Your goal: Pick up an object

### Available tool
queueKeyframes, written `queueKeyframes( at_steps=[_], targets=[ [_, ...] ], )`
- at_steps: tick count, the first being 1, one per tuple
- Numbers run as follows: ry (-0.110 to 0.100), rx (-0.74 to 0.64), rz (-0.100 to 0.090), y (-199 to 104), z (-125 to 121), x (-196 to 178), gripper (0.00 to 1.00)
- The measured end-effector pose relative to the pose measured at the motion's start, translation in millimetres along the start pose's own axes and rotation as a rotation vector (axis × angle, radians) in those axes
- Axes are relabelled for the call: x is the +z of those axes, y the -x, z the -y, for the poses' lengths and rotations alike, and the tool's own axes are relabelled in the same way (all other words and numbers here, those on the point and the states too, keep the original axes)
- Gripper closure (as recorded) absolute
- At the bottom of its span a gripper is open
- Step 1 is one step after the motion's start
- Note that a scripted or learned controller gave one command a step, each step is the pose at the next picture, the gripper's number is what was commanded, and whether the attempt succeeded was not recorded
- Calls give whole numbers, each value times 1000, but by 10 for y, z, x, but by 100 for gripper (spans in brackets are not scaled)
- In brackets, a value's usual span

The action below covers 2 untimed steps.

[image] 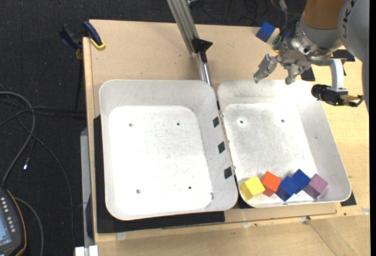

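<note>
1. Nearest the camera sits the right bin (329,131), a shallow white tray whose near edge holds every loose block; the left bin (117,102) lies just beside it.
2. High over the right bin's far rim hangs the gripper (276,74), its two fingers spread apart with nothing between them, well apart from the blocks.
3. Four small cubes crowd the bin's near wall in a row: yellow block (253,187), orange block (271,182), blue block (293,183) and purple block (316,185), each touching its neighbour.
4. They look light, rigid and smooth-faced, probably foam or wood, so a modest squeeze should do without crushing.
5. Best hold, I judge: the yellow block at the row's end, fingers on its far and near faces, though the wall crowds the near side.
</note>
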<state>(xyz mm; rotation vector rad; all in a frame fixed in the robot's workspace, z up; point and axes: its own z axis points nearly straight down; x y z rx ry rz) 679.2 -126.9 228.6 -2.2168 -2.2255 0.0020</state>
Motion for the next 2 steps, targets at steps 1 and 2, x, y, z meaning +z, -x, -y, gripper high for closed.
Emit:
queueKeyframes(
  at_steps=[1, 2],
  targets=[
    [-8, 4, -4, -407, 802, 358, 0],
    [-4, 6, -2, -570, 1494, 339, 0]
  ],
)
